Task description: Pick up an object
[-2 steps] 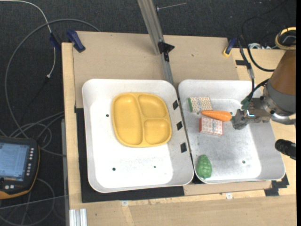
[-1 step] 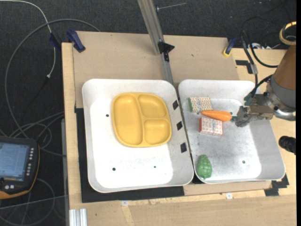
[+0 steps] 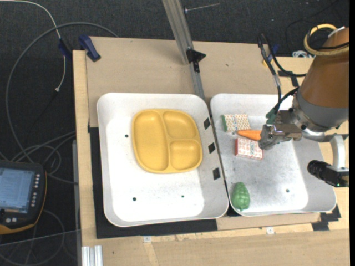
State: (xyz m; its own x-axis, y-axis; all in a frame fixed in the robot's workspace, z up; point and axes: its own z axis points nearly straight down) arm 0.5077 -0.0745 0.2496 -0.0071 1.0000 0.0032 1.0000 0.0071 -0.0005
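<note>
In the right bin (image 3: 288, 195) lie an orange carrot (image 3: 248, 134), a red-and-white patterned box (image 3: 249, 148) just below it, a paler patterned box (image 3: 236, 121) above it, and a green lumpy object (image 3: 241, 196) near the front edge. My gripper (image 3: 267, 138) hangs at the carrot's right end, right above the red box's corner. Whether its tips touch the carrot cannot be made out from this angle.
The left bin (image 3: 111, 193) holds a yellow divided plate (image 3: 166, 139). A metal post (image 3: 180, 21) runs up from between the bins. Black clips sit along the divide. Cables trail behind the arm at the upper right.
</note>
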